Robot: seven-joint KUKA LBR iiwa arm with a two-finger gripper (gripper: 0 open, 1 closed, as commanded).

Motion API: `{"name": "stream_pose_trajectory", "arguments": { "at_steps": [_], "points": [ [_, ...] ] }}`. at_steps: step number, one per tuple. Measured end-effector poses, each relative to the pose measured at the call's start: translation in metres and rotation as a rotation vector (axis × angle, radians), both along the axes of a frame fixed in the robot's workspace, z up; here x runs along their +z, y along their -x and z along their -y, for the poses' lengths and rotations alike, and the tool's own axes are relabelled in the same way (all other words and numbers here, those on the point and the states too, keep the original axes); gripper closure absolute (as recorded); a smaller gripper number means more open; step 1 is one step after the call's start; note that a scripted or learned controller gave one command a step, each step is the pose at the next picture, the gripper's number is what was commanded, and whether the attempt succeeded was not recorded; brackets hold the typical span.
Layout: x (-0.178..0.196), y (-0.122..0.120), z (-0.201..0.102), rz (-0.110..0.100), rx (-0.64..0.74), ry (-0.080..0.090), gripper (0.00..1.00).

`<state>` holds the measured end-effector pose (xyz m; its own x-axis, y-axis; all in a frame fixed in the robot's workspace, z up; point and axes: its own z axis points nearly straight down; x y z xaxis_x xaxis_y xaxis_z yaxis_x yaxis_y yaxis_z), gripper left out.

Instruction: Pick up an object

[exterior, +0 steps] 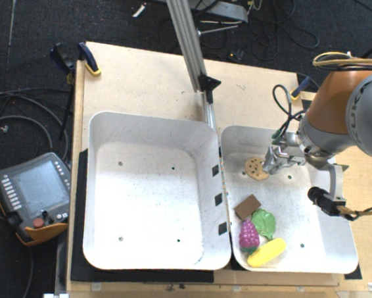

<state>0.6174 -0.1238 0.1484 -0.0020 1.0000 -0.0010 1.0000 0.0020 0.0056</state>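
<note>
Your gripper (274, 162), fingers' spread impossible to tell, sits just right of the cookie (257, 168): thin, stiff, light, so pinch its edges.

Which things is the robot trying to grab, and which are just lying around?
For the job: pincer, cookie, brown block, green leafy toy, purple grapes, yellow corn.

Just lying about: control pad, floor cables, blue-yellow clamp.

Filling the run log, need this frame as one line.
arm: over right bin | gripper: beside cookie, nothing seen held | near corner: brown block, grapes, green leaf, corn
</note>
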Motion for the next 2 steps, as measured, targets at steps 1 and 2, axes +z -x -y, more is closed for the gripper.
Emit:
{"name": "stream_pose_trajectory", "arguments": {
  "at_steps": [1,2],
  "points": [
    [0.0628,-0.0058,-0.0041,0.002,0.001,0.001,1.00],
    [0.0717,-0.0066,-0.0044,-0.003,0.000,0.000,1.00]
  ]
}}
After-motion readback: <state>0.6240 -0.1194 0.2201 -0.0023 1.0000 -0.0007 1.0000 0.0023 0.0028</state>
